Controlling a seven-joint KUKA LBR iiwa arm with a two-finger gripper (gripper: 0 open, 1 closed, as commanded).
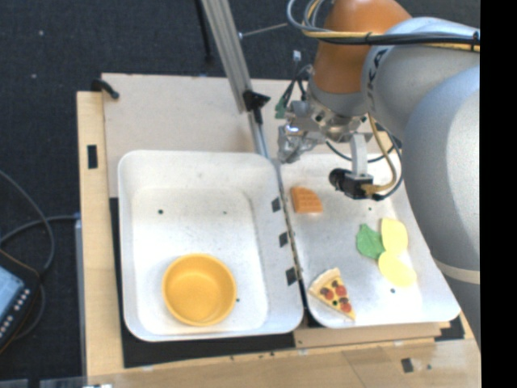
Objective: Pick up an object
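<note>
The tool [292, 145], its state indiscernible, hovers at the right bin's [428, 297] far-left corner, just beyond the orange block [306, 200]; descending here risks striking the bin wall and missing the block.

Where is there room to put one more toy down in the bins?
Left bin: all bare above the yellow bowl. Right bin: a bare patch between the orange block and pizza slice; crowded by the green and yellow pieces.
</note>
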